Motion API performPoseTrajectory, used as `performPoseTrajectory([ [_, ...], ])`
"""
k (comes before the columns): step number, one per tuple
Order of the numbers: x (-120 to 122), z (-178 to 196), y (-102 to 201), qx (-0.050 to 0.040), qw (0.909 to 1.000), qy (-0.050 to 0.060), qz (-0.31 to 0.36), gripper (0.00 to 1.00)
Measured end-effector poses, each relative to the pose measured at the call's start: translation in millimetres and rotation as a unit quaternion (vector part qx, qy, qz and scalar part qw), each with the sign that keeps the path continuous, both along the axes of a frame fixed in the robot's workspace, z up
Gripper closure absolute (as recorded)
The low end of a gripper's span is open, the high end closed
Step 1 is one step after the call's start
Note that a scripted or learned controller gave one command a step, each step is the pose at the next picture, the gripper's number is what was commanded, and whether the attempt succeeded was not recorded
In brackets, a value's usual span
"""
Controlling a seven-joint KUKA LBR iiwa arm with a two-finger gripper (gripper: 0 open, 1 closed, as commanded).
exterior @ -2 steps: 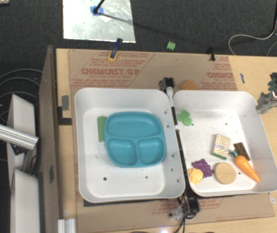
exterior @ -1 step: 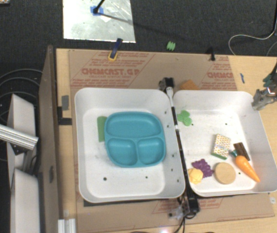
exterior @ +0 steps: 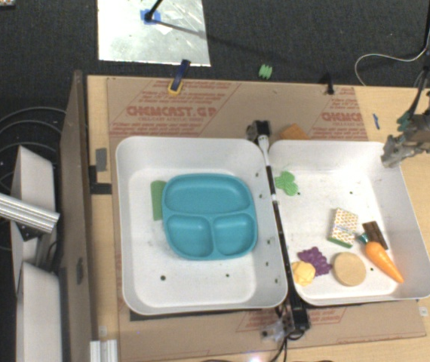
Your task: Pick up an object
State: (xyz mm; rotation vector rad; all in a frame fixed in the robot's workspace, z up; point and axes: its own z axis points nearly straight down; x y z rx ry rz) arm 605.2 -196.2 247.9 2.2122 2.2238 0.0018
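The right bin holds several toy foods: a green leafy piece near its left wall, a patterned wedge, a brown bar, an orange carrot, a tan round cookie, purple grapes and a yellow piece. My gripper hangs at the bin's upper right corner, above the rim and well away from the toys. I see nothing between its fingers.
The left bin carries a blue divided plate with a green flat piece at its left side. An orange object lies just behind the bins. Cables run at the right and far left.
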Motion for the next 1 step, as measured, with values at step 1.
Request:
performPoseTrajectory([
  [1, -0.5, 0.5, -0.4, 0.0000, 1.0000, 0.000, 0.000, 0.00],
])
